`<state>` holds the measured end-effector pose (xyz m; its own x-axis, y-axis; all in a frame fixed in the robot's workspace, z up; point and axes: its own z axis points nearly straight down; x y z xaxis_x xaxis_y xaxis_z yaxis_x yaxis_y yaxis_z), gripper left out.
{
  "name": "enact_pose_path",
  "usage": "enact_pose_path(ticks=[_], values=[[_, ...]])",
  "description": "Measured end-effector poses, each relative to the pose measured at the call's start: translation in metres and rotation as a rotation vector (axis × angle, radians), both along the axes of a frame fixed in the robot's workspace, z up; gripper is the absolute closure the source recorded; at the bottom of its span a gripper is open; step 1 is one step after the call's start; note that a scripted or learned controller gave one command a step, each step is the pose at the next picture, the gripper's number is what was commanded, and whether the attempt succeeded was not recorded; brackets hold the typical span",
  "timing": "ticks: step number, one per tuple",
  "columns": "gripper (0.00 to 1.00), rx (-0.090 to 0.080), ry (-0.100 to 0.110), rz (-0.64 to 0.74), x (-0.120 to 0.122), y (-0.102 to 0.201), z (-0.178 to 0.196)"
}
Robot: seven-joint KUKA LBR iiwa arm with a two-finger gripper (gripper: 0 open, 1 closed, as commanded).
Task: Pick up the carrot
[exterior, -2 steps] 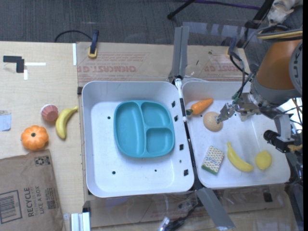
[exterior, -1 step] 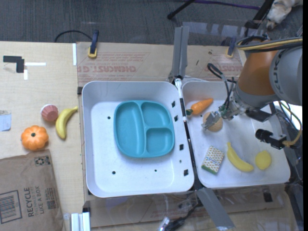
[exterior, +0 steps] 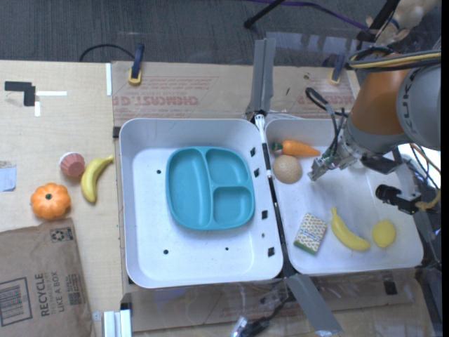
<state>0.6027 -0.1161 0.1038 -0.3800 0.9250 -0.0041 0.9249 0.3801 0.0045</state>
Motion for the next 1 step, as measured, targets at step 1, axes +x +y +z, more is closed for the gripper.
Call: enact_pose_path(ticks=[1], values=[[1.0,0.001,0.006,-0.249,-0.0018,0.0136,0.0903]])
